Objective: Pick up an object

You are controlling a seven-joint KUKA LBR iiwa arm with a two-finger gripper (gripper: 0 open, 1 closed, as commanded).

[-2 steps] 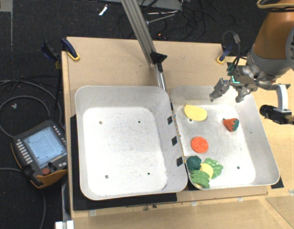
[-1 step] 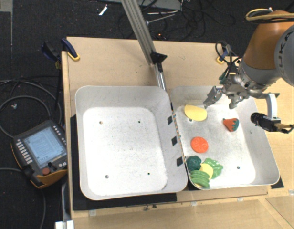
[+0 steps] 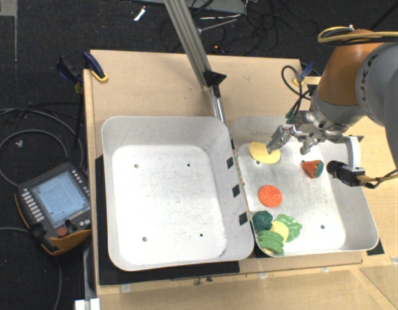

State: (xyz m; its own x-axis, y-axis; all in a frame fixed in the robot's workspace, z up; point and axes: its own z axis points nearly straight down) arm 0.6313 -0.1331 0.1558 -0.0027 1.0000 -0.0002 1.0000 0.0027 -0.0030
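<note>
The arm reached in from the right over the right-hand bin (image 3: pixel 354 237), its grey body and orange band filling the far right corner of the scene. The jaws (image 3: pixel 290 141) stood spread apart, one finger angled down to the left and the other to the right, with nothing between them.

The left finger's tip sat at or just above the right edge of a pale yellow disc (image 3: pixel 262 153), which lay flat on the bin floor near the far left corner of that bin. Whether the tip was touching the disc could not be told from this slanted view. That made the disc the closest candidate: it lay just left of and slightly nearer than the midpoint of the jaws, so a short shift leftward would probably be needed to centre it. Being round, it showed no clear long axis.

A red strawberry-like toy (image 3: pixel 313 168) lay just right of and nearer than the jaws. An orange round piece (image 3: pixel 270 196) sat toward the middle of the bin, and a cluster of green and yellow toys (image 3: pixel 276 230) lay at the near left corner. The left-hand bin (image 3: pixel 121 134) stood alongside on the tabletop (image 3: pixel 154 76).
</note>
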